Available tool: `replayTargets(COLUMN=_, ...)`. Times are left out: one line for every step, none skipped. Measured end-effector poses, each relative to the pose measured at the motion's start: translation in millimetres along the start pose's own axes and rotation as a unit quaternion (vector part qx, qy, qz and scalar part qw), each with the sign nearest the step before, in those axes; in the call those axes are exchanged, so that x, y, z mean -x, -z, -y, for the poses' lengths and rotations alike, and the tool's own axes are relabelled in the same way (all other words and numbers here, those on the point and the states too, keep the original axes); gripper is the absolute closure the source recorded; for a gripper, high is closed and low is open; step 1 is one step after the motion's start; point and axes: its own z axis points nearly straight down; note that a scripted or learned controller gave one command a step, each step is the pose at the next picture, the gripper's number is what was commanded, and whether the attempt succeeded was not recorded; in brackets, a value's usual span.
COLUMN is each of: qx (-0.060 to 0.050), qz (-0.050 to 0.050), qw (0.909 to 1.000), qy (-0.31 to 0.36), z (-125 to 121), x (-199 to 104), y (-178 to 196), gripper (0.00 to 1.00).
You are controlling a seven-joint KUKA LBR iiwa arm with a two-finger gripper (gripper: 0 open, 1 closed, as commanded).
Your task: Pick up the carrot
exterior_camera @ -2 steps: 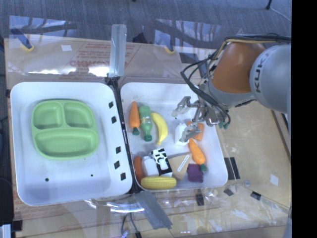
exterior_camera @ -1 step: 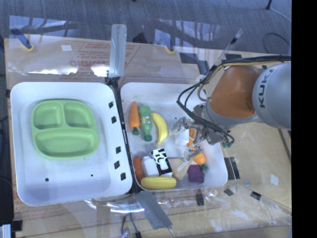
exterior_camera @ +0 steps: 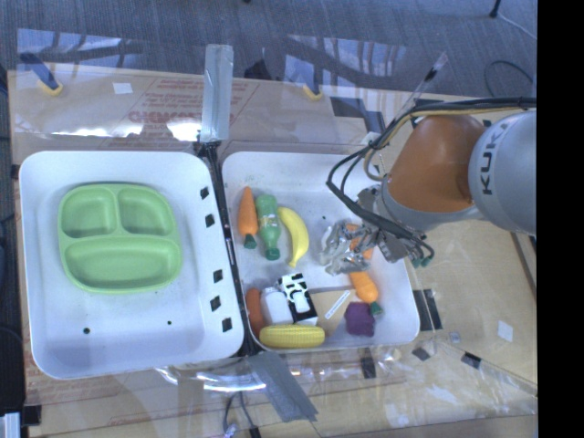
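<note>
Two orange pieces for your list: the carrot (exterior_camera: 247, 215) lies along the right bin (exterior_camera: 401, 327)'s left wall beside a green bottle (exterior_camera: 267, 227), while your tool (exterior_camera: 345, 247) hangs mid-bin, apart from it, grip state impossible to tell.

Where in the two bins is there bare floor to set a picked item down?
Left bin: bare floor below the green divided plate, toward the near wall. Right bin: a bare strip along the far wall, above the carrot, green bottle and banana. Its near half is crowded, around the corn and under the gripper.
</note>
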Motion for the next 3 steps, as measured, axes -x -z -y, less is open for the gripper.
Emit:
replayTargets(qx=0.000, qz=0.000, qw=1.0000, qy=0.000, z=-0.4, x=0.1, y=-0.3, gripper=0.00)
replayTargets(qx=-0.002, qz=0.003, qw=0.9878, qy=0.156, z=-10.0, x=-37.3, y=-12.5, gripper=0.00)
replayTargets(qx=-0.004, qz=0.004, qw=0.9870, qy=0.160, z=-10.4, x=-34.8, y=-1.4, gripper=1.00)
